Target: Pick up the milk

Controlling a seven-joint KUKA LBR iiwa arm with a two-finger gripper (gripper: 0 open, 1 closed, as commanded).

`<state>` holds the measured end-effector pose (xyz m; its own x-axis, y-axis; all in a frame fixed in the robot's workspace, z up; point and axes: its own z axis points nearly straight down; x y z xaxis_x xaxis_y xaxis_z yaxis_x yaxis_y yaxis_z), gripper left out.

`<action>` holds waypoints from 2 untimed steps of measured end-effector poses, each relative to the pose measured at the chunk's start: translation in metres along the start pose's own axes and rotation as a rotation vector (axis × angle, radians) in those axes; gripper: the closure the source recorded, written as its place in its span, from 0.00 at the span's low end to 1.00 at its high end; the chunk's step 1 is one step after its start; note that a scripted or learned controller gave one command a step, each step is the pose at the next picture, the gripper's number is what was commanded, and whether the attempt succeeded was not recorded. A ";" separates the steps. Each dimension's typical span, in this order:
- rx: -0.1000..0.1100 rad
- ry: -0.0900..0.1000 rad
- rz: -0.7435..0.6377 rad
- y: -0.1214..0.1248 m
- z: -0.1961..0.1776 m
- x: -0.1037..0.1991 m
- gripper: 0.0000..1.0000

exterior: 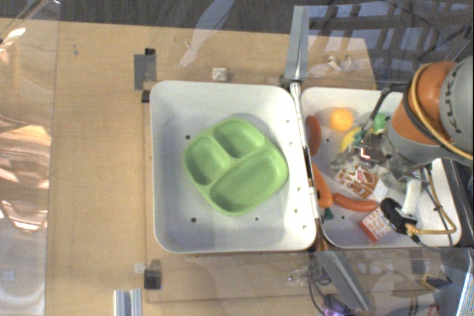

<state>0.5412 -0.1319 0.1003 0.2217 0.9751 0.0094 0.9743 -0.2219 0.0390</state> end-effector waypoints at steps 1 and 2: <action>-0.009 0.004 -0.004 0.004 -0.012 0.004 1.00; 0.033 -0.003 -0.268 0.007 -0.083 0.042 1.00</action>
<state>0.5543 -0.0929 0.1842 -0.0445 0.9990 -0.0002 0.9990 0.0445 0.0075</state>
